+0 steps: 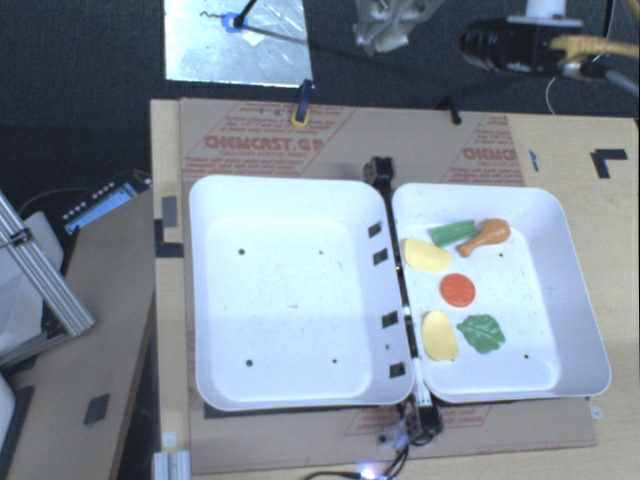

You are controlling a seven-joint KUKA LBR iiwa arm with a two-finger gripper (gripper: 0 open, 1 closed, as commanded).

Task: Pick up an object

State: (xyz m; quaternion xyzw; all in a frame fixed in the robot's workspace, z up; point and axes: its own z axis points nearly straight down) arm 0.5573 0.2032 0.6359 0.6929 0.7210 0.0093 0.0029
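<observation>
Objects for picking lie in the right bin [580, 298], all well apart from the pincer [385, 16] and toward the near side of the view from it. The pincer hangs blurred beyond the far edge of the worktop [250, 138], over the dark floor, and holds nothing. Whether it is wide or narrow I cannot tell.

Closest to it are a green pod [453, 232] and a drumstick [485, 236], touching end to end near the bin's far wall. A yellow lump [427, 256] sits just beside the pod, by the bin's left wall. A red disc [458, 289] lies farther from the pincer, in mid-bin. Farthest from it are a yellow oval [439, 335] and a leaf [482, 332], side by side. The left bin [290, 288] lies down and left of the pincer.
</observation>
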